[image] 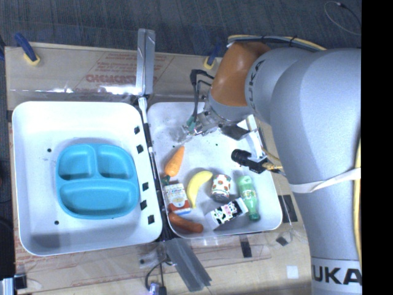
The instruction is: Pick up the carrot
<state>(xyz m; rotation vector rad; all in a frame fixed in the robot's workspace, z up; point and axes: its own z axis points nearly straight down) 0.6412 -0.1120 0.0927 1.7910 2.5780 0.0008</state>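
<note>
Left bin (24, 165): holds a blue divided tray (96, 180).
Carrot (174, 161): lying tilted at the right bin's (270, 217) left side, above the banana (196, 186).
Gripper (195, 125): poised near the carrot's upper end, apart from it; grip width, can't tell.

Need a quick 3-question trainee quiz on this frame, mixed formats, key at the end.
1. True or false: the carrot lies in the right bin.
2. What sits in the left bin? A) a blue sectioned tray B) a banana C) a green bottle
3. Fill in: the banana lies between the small carton and the round ____.

Key
1. True. It lies near the bin's left wall, with the gripper above and to the right of it, nothing between its fingers.
2. A.
3. Can. The green bottle lies on its other side.
</note>
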